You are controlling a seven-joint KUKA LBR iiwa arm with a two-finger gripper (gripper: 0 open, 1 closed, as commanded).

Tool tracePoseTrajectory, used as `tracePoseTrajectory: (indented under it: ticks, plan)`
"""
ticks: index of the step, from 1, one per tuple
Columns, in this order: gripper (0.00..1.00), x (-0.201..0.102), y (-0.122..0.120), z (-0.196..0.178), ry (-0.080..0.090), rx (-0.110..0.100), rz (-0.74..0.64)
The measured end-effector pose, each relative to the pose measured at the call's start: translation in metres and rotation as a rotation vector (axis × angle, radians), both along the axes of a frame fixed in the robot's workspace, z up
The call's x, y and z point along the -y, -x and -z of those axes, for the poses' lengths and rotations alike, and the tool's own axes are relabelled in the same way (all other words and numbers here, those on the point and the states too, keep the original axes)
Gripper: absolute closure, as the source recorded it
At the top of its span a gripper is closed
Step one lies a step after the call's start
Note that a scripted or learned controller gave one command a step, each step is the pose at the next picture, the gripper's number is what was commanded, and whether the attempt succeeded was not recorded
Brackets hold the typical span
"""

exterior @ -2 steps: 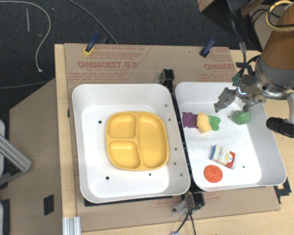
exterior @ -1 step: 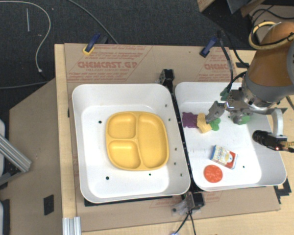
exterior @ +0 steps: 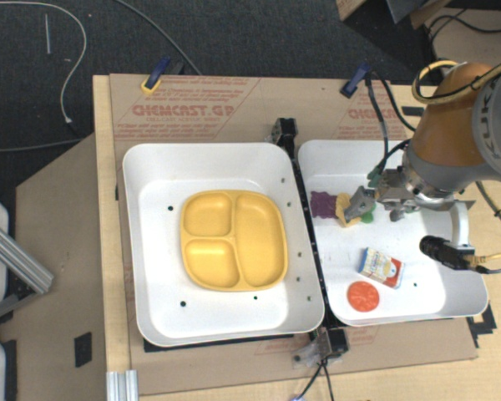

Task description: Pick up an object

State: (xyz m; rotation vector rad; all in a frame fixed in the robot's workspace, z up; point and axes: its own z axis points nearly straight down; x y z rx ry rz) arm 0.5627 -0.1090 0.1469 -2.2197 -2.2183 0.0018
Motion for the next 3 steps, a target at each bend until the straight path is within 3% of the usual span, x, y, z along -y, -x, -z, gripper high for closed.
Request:
tracePoseTrajectory:
  ticks: [1, 2, 3]
  plan:
    - [0.0, 0.001, 0.005, 0.043, -0.001, -0.002, -0.001]
    - [1.0, 0.001, 0.004, 0.03, -0.001, 0.003, 0.0]
    - [1.0, -0.009, -0.001, -0.023, 0.002, 0.008, -0.003]
